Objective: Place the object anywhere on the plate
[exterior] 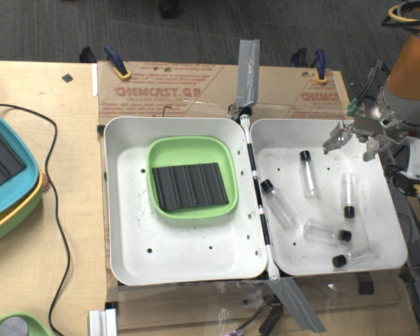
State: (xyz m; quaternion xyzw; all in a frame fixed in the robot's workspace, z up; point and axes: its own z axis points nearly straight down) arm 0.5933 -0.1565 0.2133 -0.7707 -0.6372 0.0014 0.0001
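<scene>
Vials lie scattered in the right bin, clear tubes with black caps. The nearest vial rests below and left of the gripper, well apart from its fingers, which look spread with nothing between them. Left of that bin, the green plate holds a dark ridged block.

Grey arm, orange band
</scene>
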